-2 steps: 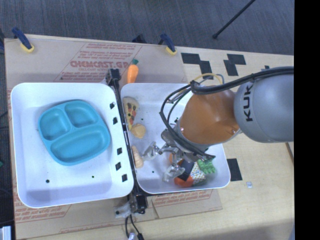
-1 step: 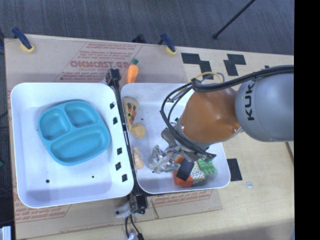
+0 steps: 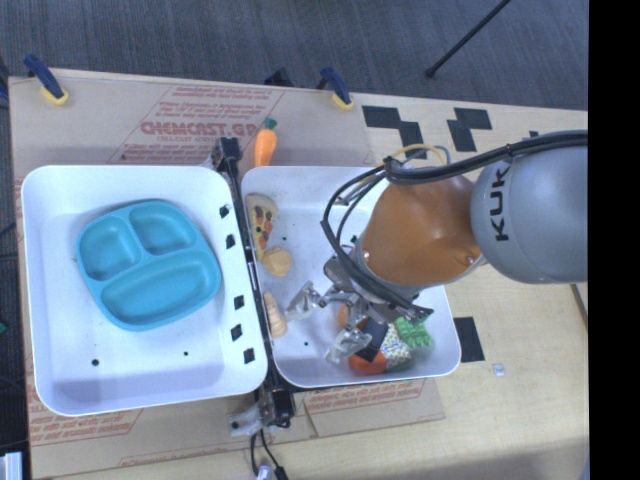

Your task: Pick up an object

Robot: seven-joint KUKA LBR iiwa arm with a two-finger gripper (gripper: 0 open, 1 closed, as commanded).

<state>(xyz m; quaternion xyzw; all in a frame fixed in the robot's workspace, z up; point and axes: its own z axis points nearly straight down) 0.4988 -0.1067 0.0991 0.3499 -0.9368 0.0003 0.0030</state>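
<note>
My gripper is low in the right bin, near its front, with its metal fingers spread open and only bare bin floor showing between them. A tan ridged piece lies just left of the fingers against the bin's left wall. A cluster of red, orange and green toy foods sits just right of the gripper, partly hidden under the wrist. Farther back lie a small tan piece and a pizza slice.
The left bin holds a blue divided plate. A toy carrot lies on the bench behind the bins. The arm's orange band and cables hang over the right bin's middle and right side.
</note>
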